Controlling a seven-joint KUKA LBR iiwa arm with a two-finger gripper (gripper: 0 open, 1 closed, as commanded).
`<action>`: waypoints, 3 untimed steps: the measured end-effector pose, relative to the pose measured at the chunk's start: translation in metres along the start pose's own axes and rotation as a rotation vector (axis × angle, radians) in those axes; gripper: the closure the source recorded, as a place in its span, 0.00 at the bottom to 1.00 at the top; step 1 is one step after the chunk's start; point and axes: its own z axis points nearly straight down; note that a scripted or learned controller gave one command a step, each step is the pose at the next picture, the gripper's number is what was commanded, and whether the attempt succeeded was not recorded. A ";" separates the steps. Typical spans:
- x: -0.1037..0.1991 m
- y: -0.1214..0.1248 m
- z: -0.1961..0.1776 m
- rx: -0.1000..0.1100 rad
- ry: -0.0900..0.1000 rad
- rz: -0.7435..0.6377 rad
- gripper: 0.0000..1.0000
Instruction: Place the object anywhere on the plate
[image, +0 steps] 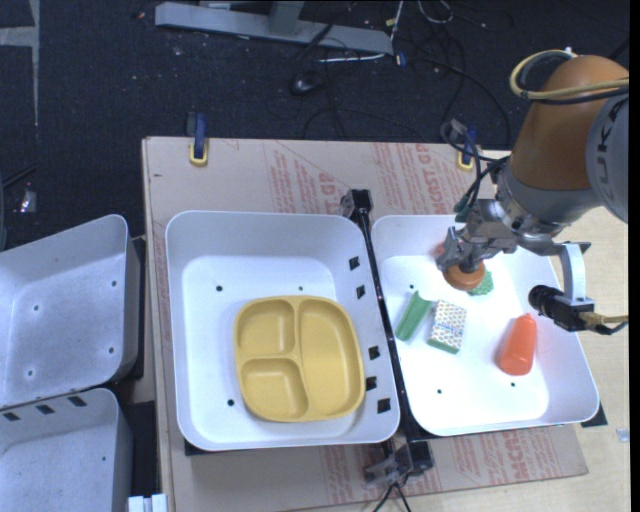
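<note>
A yellow plate (300, 358) with three compartments lies in the left bin (200, 250). In the right bin (560, 390) a small round orange object with a green part (468, 279) sits near the back. My gripper (466, 252) is directly over it, touching or nearly touching its top. Whether the object is held cannot be seen from this angle, since the wrist covers part of it.
The right bin also holds a green block (412, 315), a small patterned box (448, 326) and an orange-red bottle-shaped object (517, 345). A black divider (378, 310) runs between the bins. A black fitting (555, 300) sticks in over the right bin's right side.
</note>
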 end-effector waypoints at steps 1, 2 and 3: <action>0.060 -0.001 0.007 0.000 0.000 0.000 1.00; 0.119 0.009 -0.001 -0.004 0.000 -0.001 1.00; 0.171 0.019 0.015 -0.002 -0.001 0.000 1.00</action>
